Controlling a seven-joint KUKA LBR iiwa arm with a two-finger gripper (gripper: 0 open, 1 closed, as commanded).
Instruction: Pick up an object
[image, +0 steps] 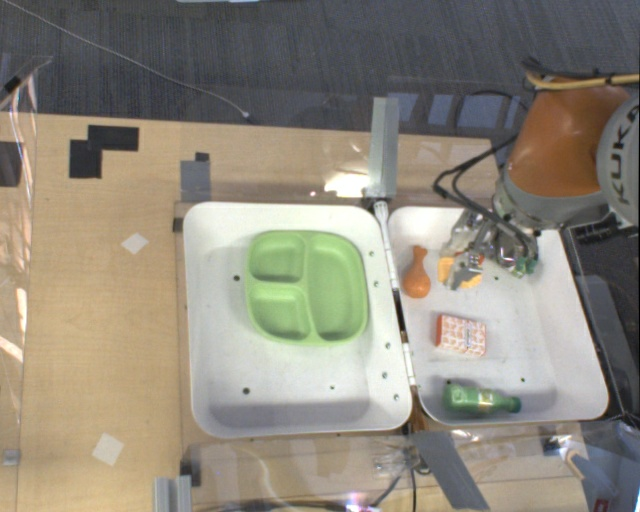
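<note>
1. Counts: two white bins, one green divided plate, one orange gourd-shaped object, one small yellow-orange object, one red-and-white patterned packet, one green bottle, one arm.
2. Left bin: holds the green plate, three compartments, roughly centred, slightly toward the far side.
3. Right bin: gourd sits at the left wall next to the divider; packet lies mid-bin, flat; bottle lies on its side along the near wall, cap pointing right.
4. Gripper hangs over the far half of the right bin, arm coming in from the right. Jaws state: cannot tell, tips blur into wiring and the yellow-orange object right beneath them.
5. Yellow-orange object is just beside the gourd, apart from the packet.
6. Open room: right side of the right bin is bare; left bin has bare floor all round the plate, most at the near edge.
7. Bench left of the bins carries black tape marks at the far left corner.
</note>
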